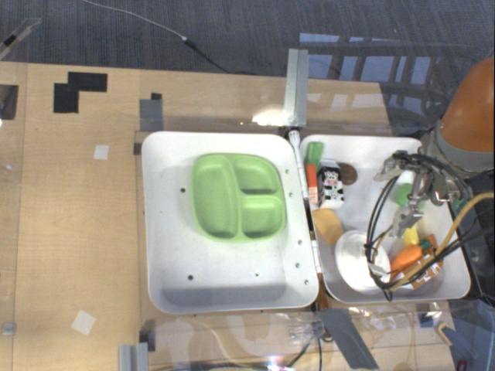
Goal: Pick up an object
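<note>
Several toys crowd the hand (407, 221) in the right bin (363, 147); its grip state unclear.

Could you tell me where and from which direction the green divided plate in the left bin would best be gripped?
The green divided plate lies flat and right side up in the left bin, apart from the walls. Its raised outer rim is probably the best hold: come straight down and pinch the rim, one finger inside a compartment, one outside. The near-left edge looks freest. The plate's body is likely too wide to span.
</note>
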Controlling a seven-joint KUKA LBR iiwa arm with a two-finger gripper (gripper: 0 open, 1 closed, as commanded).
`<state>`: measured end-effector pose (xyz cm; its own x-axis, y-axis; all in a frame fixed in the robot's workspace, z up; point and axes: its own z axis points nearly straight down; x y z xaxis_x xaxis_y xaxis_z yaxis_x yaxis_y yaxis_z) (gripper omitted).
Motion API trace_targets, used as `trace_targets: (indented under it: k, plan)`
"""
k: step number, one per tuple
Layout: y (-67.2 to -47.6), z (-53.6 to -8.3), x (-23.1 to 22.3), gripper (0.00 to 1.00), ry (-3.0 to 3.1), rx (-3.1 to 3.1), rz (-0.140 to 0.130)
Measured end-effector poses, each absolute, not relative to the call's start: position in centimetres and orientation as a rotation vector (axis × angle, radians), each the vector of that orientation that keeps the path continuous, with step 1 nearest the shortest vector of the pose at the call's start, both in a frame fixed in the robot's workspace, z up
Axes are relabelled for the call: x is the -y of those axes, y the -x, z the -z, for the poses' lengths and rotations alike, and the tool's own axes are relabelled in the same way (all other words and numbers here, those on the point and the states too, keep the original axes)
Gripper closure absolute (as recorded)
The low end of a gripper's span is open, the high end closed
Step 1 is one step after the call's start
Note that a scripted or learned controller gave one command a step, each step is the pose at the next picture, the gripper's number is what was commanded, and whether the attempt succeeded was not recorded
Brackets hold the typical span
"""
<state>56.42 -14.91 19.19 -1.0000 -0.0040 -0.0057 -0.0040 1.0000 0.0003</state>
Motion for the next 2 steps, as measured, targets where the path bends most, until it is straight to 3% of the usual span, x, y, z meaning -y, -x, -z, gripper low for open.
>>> trace_targets:
  k: [1,2]
  plan:
    - [-56.4,-9.8,15.8,0.0,-0.055,-3.128,0.002]
    - [-63.4,-8.8,18.8,0.0,0.06,-3.128,0.002]
